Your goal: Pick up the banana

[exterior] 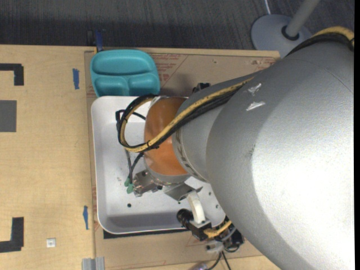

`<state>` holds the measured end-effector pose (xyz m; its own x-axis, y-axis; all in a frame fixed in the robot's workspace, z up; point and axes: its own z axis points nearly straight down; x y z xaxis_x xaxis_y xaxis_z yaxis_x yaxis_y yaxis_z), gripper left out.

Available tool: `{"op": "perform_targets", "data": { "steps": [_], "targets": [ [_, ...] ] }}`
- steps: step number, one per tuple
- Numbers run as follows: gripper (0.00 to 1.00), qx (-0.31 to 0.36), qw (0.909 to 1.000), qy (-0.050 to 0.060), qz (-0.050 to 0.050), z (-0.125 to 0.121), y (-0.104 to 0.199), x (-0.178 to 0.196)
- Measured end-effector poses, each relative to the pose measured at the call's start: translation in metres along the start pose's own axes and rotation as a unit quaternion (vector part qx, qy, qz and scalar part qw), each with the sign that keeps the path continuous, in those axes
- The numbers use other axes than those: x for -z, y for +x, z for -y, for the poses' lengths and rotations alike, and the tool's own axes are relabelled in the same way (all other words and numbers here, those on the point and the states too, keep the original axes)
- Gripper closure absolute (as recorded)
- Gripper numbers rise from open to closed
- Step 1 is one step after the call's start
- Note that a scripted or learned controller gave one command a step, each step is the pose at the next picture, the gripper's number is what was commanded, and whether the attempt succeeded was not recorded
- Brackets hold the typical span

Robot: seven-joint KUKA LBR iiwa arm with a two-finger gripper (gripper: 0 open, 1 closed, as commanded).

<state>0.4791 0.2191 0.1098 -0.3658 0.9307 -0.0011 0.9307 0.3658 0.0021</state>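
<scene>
The big grey arm (281, 145) covers the white bin's (107, 167) 3 o'clock side; bare floor toward 9. Can't tell the gripper's state.

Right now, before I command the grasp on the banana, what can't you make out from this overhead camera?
- Banana: I cannot locate it; the arm covers most of the white bin.
- Gripper: whether it is open or shut, or holds anything, cannot be told; the orange band and wrist hide it.
- Second bin: hidden under the arm's grey body.
- Teal tray: its lower edge meets the bin rim; contents unclear.
</scene>
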Motion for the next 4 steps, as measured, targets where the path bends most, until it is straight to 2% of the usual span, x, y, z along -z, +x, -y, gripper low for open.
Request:
{"op": "perform_targets", "data": {
  "steps": [2,3,4],
  "targets": [
    [1.00,0.001,1.0000,-0.001,0.000,-0.001,0.000,0.019],
    [1.00,-0.026,0.9997,0.001,0.000,0.034,-0.088,0.068],
    [1.00,0.059,0.9982,-0.002,0.000,0.015,-0.042,-0.022]
  ]
}}
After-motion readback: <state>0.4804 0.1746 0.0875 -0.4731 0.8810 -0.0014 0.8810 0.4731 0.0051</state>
